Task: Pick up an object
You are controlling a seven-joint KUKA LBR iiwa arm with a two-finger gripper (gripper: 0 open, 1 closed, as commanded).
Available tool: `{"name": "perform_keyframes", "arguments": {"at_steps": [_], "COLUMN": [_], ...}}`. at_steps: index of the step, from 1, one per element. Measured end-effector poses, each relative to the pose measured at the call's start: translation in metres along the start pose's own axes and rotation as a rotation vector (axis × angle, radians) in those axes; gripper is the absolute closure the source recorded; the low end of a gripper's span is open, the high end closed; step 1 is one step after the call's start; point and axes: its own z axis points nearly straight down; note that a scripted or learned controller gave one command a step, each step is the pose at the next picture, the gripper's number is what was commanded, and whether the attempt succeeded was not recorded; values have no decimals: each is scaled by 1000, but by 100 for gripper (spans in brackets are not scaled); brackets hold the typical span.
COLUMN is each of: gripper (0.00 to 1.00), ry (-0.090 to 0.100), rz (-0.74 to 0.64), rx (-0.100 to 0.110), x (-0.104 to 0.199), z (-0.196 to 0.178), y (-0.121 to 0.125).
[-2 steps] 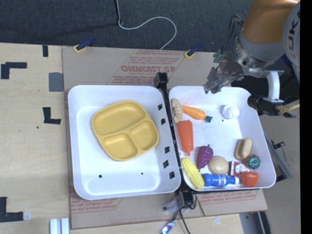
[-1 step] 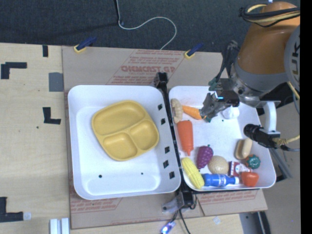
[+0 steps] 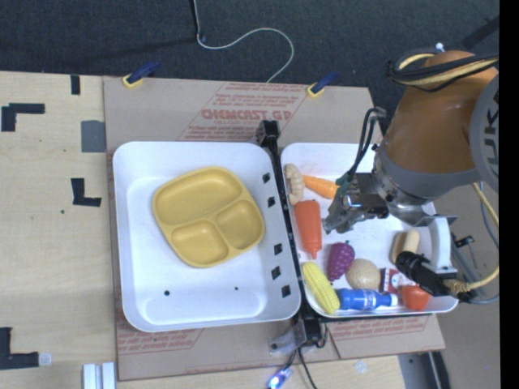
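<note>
The right bin [image 3: 324, 149] holds several toy foods. An orange carrot [image 3: 308, 226] lies along its left wall, with a smaller orange piece [image 3: 321, 187] and a beige knobbly piece [image 3: 294, 182] above it. Purple grapes [image 3: 340, 259], a yellow corn cob [image 3: 320, 288], a tan potato [image 3: 363, 274] and a blue bottle [image 3: 366, 301] lie toward the front. My gripper [image 3: 340, 215] hangs low over the middle of this bin, just right of the carrot and above the grapes. Nothing is seen held in it.
The left bin [image 3: 138, 217] carries a yellow divided plate [image 3: 209, 215]. A red item [image 3: 415, 297] and a pale bread-like piece [image 3: 405, 246] sit at the right bin's right side, partly under the arm. A black divider [image 3: 276, 209] separates the bins.
</note>
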Motion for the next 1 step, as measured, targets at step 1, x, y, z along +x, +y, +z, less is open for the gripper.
{"name": "perform_keyframes", "arguments": {"at_steps": [1], "gripper": [100], "ry": [1], "rz": [-7], "rx": [-15], "x": [54], "z": [-92], "y": [3]}}
